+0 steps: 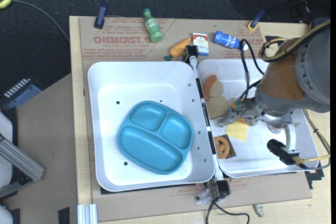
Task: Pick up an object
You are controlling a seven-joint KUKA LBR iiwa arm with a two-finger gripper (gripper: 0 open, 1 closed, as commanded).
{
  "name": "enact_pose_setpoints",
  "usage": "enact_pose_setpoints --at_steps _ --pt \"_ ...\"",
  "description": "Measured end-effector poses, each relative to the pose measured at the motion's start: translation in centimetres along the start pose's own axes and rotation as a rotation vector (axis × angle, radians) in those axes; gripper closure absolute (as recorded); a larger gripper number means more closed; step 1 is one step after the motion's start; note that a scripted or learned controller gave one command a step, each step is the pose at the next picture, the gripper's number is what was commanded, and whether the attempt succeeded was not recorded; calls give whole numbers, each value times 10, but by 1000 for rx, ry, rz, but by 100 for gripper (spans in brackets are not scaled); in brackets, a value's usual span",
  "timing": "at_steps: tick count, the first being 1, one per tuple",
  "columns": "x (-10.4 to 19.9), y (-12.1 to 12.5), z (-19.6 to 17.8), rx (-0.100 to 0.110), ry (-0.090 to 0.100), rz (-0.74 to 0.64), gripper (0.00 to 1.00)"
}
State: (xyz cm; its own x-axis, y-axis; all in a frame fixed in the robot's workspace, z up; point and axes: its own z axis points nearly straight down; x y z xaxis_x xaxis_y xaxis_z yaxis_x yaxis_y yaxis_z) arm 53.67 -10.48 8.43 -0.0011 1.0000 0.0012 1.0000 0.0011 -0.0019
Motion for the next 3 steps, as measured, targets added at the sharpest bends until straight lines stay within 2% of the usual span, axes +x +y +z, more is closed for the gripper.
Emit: enact_pose_setpoints --at_steps 1,2,3 --pt "-1 0 -10 -2 -2 2 100" --pt "-1 0 -10 -2 -1 1 0" --pt "10 50 -1 -3 -2 0 0"
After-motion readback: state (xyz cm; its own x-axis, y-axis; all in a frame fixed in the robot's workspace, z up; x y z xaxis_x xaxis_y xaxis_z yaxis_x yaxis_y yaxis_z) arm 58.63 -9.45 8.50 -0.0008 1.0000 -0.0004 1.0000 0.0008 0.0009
